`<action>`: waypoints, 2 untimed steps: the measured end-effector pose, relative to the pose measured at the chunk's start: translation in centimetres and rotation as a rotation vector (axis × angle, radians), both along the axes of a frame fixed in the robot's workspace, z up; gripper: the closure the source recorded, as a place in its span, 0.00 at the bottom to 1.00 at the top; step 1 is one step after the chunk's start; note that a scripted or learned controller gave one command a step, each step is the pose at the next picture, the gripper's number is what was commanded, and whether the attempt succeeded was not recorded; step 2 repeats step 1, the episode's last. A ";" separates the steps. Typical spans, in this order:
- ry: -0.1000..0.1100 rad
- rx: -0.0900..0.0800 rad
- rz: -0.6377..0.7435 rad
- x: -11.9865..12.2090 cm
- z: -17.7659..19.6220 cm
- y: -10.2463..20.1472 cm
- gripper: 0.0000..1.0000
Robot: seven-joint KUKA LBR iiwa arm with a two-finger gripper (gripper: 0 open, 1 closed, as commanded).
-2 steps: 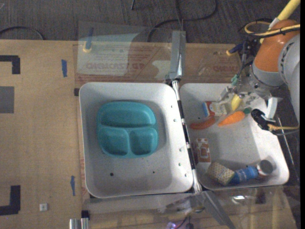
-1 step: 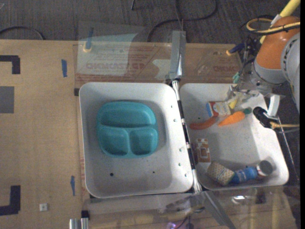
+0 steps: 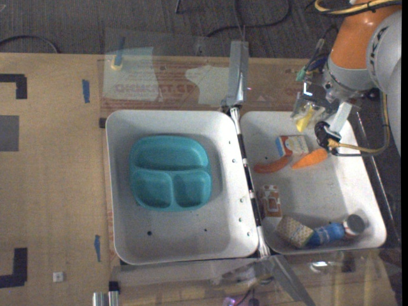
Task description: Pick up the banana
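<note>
Arm raised over the far right corner of the right bin (image 3: 376,231), a yellow piece at its gripper (image 3: 308,115).

From the overhead camera, the banana (image 3: 306,116) appeared to sit between the gripper's fingers, lifted above the bin's far edge; how wide the fingers stood could not be told. Below lay a carrot (image 3: 309,159), a red-orange pepper-like item (image 3: 271,166), a small carton (image 3: 292,145), a blue bottle (image 3: 331,232) and a patterned packet (image 3: 293,232). The left bin (image 3: 121,234) held a teal divided tray (image 3: 169,173).
</note>
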State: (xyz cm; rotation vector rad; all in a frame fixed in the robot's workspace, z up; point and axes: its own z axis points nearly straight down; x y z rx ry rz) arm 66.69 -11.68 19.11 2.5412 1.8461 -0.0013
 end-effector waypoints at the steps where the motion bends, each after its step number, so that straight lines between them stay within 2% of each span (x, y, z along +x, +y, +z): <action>1: 0.001 0.000 -0.170 0.0 1.9 -2.9 1.00; 2: 0.001 0.000 -0.170 0.0 1.9 -2.9 1.00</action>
